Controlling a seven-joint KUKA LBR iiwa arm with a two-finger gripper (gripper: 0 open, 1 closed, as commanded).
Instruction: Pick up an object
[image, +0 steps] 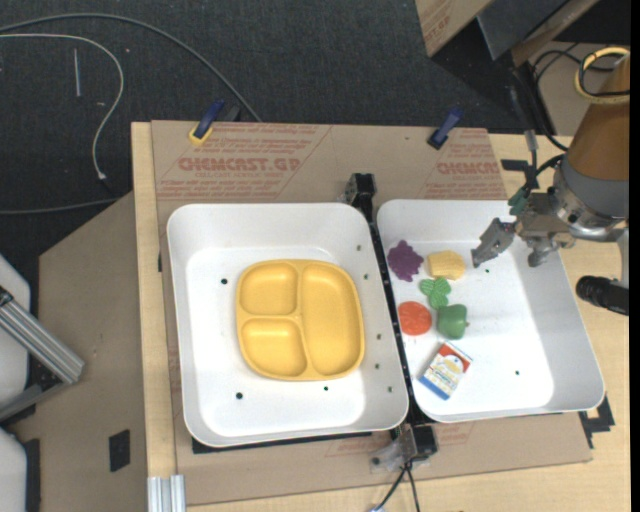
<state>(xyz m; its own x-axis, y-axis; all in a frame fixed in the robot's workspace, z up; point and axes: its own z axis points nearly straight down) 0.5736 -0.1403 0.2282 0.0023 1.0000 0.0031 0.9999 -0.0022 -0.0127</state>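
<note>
A: Biggest first. Left bin (190, 300) holds a yellow tray (300, 320), three compartments, nothing in them. Not the risk area.

B: Right bin (560, 340) then. Arm (600, 150) comes in from the right, gripper (512, 244) sits over the bin's upper part, fingers spread, nothing between them.

A: Agreed, nothing held. Candidates all sit in the bin's left half: box (445, 371) near the front, tilted, apart from the rest. Then the cluster.

B: Cluster is the problem. Yellow block (447, 264) is nearest the gripper, just left of it. Purple piece (405, 260) just beside that. Green pepper (453, 320), red piece (415, 318) and small green bit (436, 291) below, close together, the greens look touching.

A: So risks, in order. One: the gripper comes down between items and closes on air, likely if it drops where it hovers, since that floor looks bare.

B: Two: it goes for the cluster and a finger lands on a neighbour, shoving things instead of straddling one. The greens and red are too tight for a clean entry.

A: Three: purple sits close to the bin's left wall, so a finger may hit the rim there.

B: Four: rounded toys likely squirt out of a pinch if it's off-centre. Yellow block looks the safest pick; box is flat, may be hard to get under.

A: Height above the floor can't be judged from this angle.
</note>
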